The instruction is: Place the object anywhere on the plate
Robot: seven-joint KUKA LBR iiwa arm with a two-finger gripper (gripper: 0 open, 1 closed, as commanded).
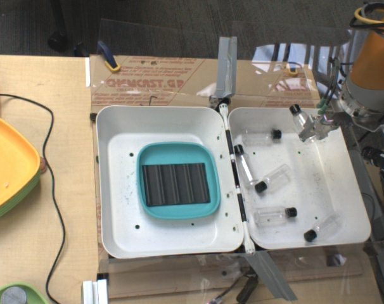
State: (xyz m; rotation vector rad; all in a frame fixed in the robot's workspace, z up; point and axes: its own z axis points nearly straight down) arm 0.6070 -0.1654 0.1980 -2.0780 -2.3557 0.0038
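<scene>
From the camera view, two white bins sit side by side on the counter (59,106). The left bin (116,170) holds a teal plate (177,152) with a dark ribbed middle, lying flat near its centre. The right bin (344,189) holds several clear vials with black caps, scattered well apart: one (249,173) lies beside the dividing wall and another (274,215) near the front. The claw (309,128) hangs over the right bin's far corner with a vial (300,116) at its tip; whether it is open or closed cannot be told.

Grey arm (360,97) w/ orange band
</scene>
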